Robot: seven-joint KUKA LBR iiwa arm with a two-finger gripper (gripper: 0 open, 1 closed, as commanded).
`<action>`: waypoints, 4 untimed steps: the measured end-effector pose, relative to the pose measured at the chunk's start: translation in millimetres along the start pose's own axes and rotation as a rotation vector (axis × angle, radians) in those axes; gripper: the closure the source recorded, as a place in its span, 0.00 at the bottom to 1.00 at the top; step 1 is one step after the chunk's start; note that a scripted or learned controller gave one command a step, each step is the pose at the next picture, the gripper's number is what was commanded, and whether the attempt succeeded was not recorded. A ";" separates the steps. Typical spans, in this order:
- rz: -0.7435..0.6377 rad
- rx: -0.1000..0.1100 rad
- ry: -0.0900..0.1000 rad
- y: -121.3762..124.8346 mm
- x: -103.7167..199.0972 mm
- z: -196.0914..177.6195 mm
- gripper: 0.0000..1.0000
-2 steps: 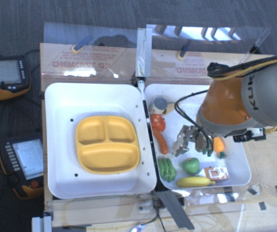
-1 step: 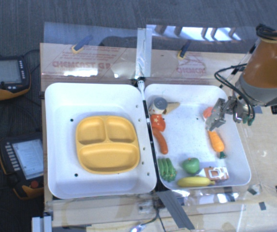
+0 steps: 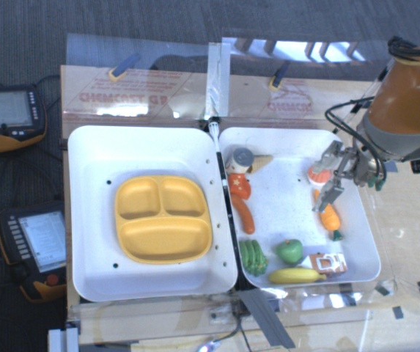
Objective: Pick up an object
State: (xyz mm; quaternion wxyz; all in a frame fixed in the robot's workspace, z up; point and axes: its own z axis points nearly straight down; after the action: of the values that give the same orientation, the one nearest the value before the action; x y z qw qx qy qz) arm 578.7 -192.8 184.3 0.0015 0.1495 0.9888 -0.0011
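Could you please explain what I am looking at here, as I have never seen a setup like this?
This is one camera fixed above a bench, looking down at a slant. The grey and orange robot arm reaches in from the right; its tool hangs over the right bin. That bin holds toy food: a banana, a green apple, a carrot, a green vegetable and a sausage, among others. The left bin holds a yellow divided plate. I cannot tell whether the tool grips anything.

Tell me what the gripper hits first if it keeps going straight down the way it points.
Probably the orange carrot-like toy, which lies just under the gripper by the right bin's far side; depth is hard to judge.
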 end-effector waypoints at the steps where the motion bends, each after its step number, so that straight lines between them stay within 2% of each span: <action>1: 0.100 -0.002 0.000 -26.8 -2.1 90.4 0.00; 2: 0.098 0.001 -0.003 -26.5 -2.9 80.8 1.00; 3: 0.168 -0.002 -0.001 4.1 12.4 -39.0 1.00; 4: 0.168 -0.001 0.000 4.0 12.6 -38.7 0.00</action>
State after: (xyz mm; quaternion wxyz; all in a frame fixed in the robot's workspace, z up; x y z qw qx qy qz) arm 567.8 -185.2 222.9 0.0016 0.2319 0.9727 -0.0004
